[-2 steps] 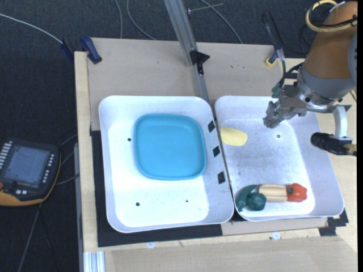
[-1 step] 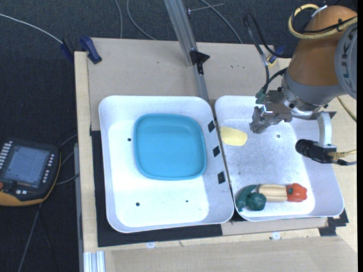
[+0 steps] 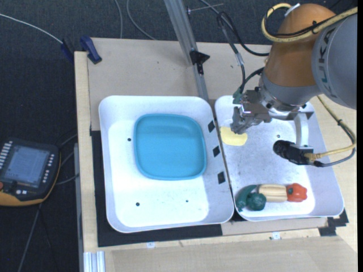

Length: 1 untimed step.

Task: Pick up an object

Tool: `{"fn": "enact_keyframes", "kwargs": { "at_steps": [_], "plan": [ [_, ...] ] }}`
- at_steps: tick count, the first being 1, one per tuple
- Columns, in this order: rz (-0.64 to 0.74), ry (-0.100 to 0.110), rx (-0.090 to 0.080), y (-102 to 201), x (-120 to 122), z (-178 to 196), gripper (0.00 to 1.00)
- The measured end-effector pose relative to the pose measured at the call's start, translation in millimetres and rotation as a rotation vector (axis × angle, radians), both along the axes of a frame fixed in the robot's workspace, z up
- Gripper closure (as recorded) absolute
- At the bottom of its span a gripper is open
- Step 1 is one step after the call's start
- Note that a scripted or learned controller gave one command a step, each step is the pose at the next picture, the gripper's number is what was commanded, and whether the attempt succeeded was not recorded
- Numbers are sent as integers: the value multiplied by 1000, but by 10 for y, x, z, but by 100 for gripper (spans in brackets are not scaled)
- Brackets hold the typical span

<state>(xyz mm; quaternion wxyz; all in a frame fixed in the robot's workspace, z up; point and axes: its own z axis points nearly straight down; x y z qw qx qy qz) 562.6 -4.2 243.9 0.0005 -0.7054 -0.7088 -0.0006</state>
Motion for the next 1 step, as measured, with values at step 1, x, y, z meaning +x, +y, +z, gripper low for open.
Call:
{"fn": "enact_keyframes", "kwargs": {
  "at_steps": [1],
  "plan": [
    [-1, 1, -1, 429, -192, -88, 100]
  ]
}}
